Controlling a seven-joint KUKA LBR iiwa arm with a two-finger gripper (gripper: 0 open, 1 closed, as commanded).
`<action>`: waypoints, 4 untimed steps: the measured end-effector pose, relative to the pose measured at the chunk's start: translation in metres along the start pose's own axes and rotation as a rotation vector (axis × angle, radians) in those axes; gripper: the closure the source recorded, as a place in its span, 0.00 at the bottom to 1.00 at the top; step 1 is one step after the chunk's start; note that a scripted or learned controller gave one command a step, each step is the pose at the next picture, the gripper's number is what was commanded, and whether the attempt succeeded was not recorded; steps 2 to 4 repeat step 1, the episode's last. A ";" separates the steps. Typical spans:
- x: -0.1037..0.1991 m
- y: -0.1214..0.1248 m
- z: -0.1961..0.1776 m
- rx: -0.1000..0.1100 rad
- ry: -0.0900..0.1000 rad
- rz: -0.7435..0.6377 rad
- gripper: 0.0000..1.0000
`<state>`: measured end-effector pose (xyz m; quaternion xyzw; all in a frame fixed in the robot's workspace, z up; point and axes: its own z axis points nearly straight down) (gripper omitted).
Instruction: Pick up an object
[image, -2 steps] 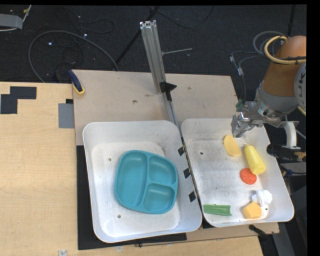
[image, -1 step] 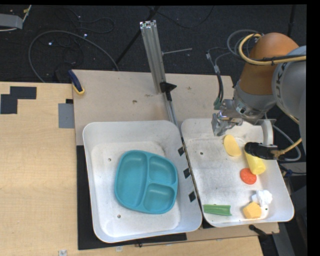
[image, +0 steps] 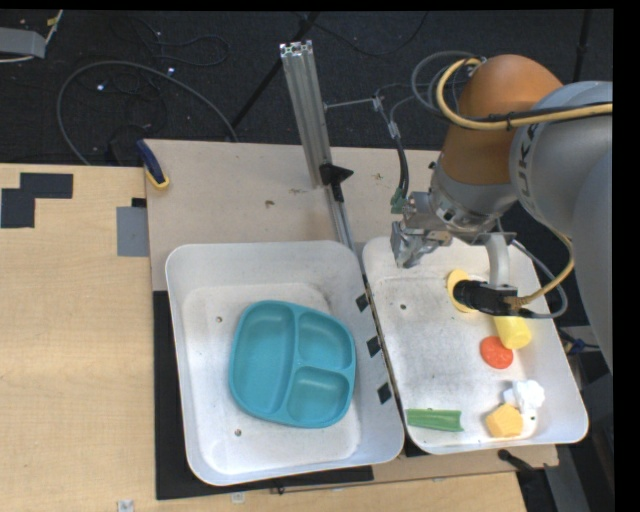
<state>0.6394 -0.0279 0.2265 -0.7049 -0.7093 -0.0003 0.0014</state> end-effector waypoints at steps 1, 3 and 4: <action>0.043 0.002 -0.004 0.000 -0.001 0.002 1.00; 0.043 0.002 -0.004 0.000 -0.001 0.002 1.00; 0.043 0.002 -0.004 0.000 -0.001 0.002 1.00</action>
